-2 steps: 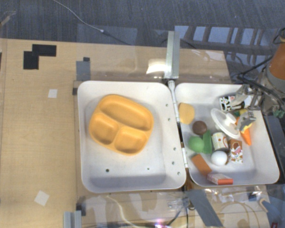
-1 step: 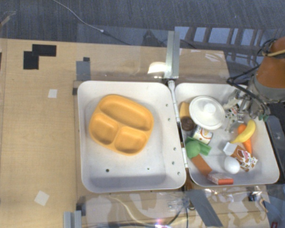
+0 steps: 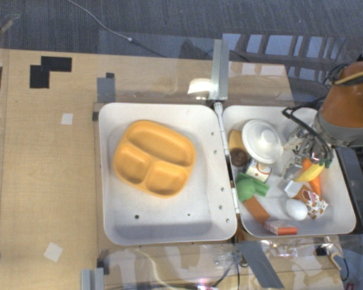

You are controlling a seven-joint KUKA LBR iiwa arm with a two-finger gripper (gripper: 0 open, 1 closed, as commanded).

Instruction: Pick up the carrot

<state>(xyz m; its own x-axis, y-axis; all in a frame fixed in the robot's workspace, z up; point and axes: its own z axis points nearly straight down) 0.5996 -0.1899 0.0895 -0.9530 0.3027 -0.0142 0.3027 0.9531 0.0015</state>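
Look for the carrot [image 3: 315, 185] in the right bin [image 3: 349, 222], toward its 3 o'clock side: you see only a short orange piece of it, tucked just below a yellow banana [image 3: 309, 173] and touching the patterned carton [image 3: 315, 206] at its 6 o'clock. At the carrot's 7 o'clock lies a white egg [image 3: 296, 209], with a small grey block [image 3: 291, 187] at its 9 o'clock. The gripper [image 3: 302, 151] hangs at the carrot's 11 o'clock, just above the banana; you cannot tell from this angle whether its fingers are apart or together, and nothing shows between them. Farther out at 9 to 10 o'clock you find a white bowl [image 3: 261, 139] sitting over a cup [image 3: 257, 170], a green toy [image 3: 251, 188], a brown block [image 3: 256, 209] and a red bar [image 3: 281, 227] near the bin's bottom wall. Well apart at 9 o'clock, the left bin [image 3: 169, 227] holds a yellow divided plate [image 3: 154, 157].
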